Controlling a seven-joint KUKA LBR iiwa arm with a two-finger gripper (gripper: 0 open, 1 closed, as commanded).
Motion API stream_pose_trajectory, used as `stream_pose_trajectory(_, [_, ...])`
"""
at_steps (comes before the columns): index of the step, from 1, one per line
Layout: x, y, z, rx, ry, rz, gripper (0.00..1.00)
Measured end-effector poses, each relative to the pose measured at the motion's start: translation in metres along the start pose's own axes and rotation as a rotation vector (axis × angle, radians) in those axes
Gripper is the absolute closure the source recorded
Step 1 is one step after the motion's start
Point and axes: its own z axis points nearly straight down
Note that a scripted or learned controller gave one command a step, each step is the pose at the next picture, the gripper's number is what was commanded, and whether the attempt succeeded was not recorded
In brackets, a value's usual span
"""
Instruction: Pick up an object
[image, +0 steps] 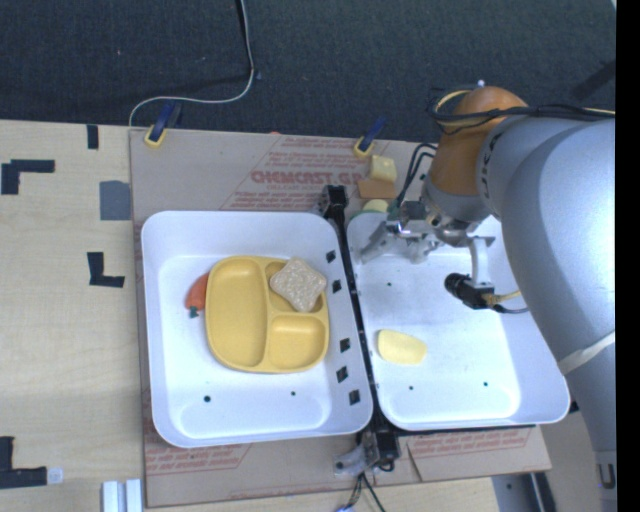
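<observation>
**Bench inventory: two bins, arm at the right bin's far edge**

Left bin (170, 400), white, shallow: holds a yellow divided tray (250, 330) near its centre. A tan, rough-faced block (298, 284) rests on the tray at its 1 o'clock corner. An orange-red object (197, 293) lies touching the tray at its 9 o'clock edge, mostly hidden by the rim.

Right bin (480, 400), white, shallow, set just beside the left bin: a pale yellow, rounded piece (401, 347) lies alone on the floor toward 8 o'clock from the bin's centre, near the divider between the bins.

Beyond the right bin, at its 11 o'clock corner, on the brown cardboard sheet (250, 180): a small tan-and-yellow block (380, 176) and a pale green rounded item (374, 207) just below it.

Arm (560, 220), grey with orange band: reaches in from 3 o'clock. Its gripper (405, 238) sits over the right bin's 12 o'clock rim, well apart from the pale yellow piece. Whether its opening is wide or narrow cannot be told; nothing is seen held.
</observation>
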Motion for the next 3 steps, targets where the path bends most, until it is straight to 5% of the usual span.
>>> stream_pose_trajectory(1, [0.001,-0.001,-0.01,0.003,0.0,-0.001,1.0])
stream_pose_trajectory(2, [0.001,-0.002,-0.009,0.004,-0.001,0.0,0.0])
stream_pose_trajectory(3, [0.006,-0.002,0.001,0.005,-0.002,0.002,0.0])
